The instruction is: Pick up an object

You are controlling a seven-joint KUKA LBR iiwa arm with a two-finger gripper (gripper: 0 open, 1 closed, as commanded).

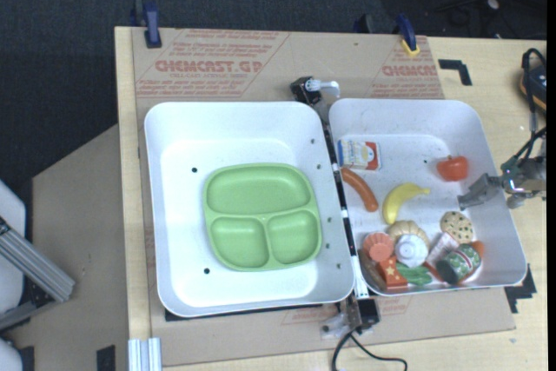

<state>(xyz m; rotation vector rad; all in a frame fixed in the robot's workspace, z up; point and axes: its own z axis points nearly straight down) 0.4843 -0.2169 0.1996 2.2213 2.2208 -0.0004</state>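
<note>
The right bin (408, 113) holds several toy foods. A white and red carton (359, 154) lies near its back left. An orange-brown sausage (360, 188) and a yellow banana (402, 199) sit in the middle, and a red tomato (452, 168) lies further right. A speckled cookie (457, 226) lies by a heap at the front holding a white round piece (411, 250), a red-orange piece (379, 249) and a red, green and white can (460, 261). A grey metal part that looks like my gripper (488, 187) reaches in over the bin's right rim, just right of the tomato and above the cookie, with nothing seen in it.
The left bin (174, 143) holds a green divided plate (261, 215). Both bins rest on a brown board (208, 65) held by blue and yellow clamps at the back. A black fitting (306, 89) sits behind the gap between the bins. Cables hang at the right edge.
</note>
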